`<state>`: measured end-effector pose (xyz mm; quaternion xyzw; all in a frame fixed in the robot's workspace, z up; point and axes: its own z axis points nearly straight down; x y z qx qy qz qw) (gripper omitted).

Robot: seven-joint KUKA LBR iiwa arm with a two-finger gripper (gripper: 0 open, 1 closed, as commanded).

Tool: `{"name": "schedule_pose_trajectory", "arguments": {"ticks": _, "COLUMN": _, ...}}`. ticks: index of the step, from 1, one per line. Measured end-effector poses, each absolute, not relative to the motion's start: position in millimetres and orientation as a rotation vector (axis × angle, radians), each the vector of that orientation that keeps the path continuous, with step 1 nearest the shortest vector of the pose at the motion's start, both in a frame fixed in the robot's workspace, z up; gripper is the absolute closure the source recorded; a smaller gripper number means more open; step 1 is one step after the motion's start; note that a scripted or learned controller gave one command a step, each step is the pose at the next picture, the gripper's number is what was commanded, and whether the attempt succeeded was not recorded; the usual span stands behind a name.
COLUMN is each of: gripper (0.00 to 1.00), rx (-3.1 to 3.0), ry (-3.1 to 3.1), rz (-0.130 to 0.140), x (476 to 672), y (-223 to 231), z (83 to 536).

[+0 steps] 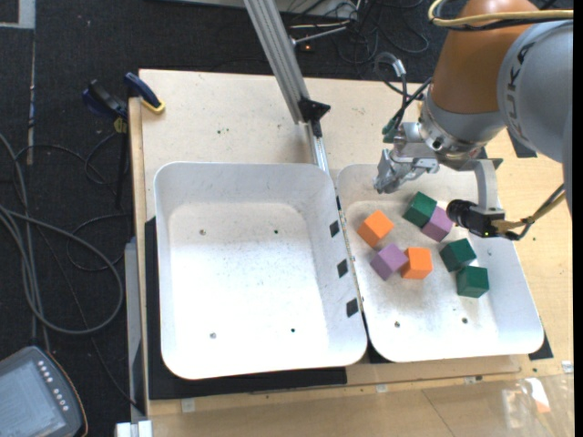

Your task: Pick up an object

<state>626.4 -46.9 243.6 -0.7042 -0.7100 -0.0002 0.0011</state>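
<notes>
Several small blocks lie in the right bin [510,330]: an orange block [375,228], a purple block [390,260], a second orange block [418,263], a green block [420,209], a purple block [436,223] touching it, and two dark green blocks [458,254] [473,281]. My gripper [390,180] hangs over the far left part of that bin, just beyond the first orange block and left of the green one. Nothing shows between its fingers.
The left bin [173,244] sits beside the right one, with black clips along the shared rim. A slanted metal pole [278,48] rises behind the bins. Blue and yellow clamps [127,96] lie at the bench's far left corner.
</notes>
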Motion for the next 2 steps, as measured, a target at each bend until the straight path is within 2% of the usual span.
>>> {"name": "schedule_pose_trajectory", "arguments": {"ticks": 1, "gripper": 1.0, "rx": -2.21, "ry": -2.229, "rz": 0.0, "x": 597.5, "y": 2, "z": 246}}
{"name": "schedule_pose_trajectory", "arguments": {"ticks": 2, "gripper": 1.0, "rx": -2.211, "ry": -2.229, "rz": -0.001, "x": 581.2, "y": 50, "z": 253}}
